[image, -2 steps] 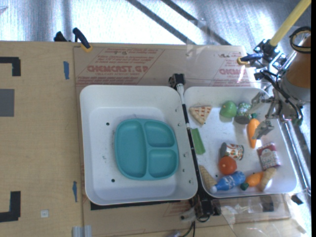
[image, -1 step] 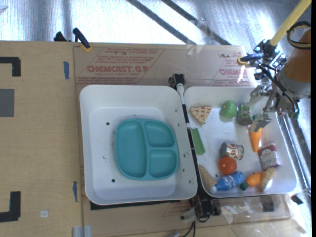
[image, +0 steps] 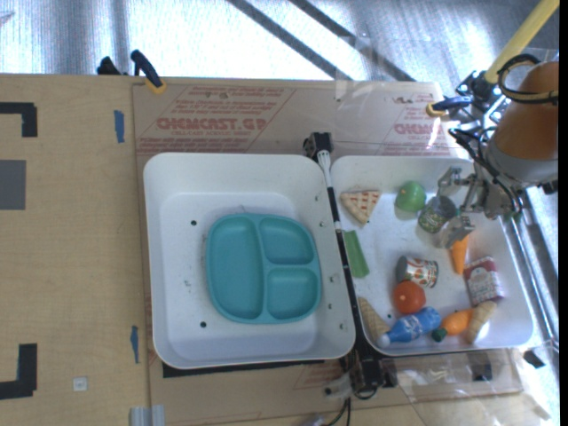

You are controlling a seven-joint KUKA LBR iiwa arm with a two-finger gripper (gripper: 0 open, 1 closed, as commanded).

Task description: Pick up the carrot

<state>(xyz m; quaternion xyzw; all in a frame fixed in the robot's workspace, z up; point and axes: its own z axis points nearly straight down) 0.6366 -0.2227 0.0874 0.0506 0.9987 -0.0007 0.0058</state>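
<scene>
Divided tray [image: 263,269] in left bin [image: 169,185]; right bin [image: 515,327] just right of it, holding carrot [image: 458,254], can [image: 417,272], bottle [image: 414,327].

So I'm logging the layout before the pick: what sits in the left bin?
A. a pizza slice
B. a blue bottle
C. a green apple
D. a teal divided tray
D: the left bin holds a teal divided tray, while the pizza slice, blue bottle and green apple all lie in the right bin.
</scene>
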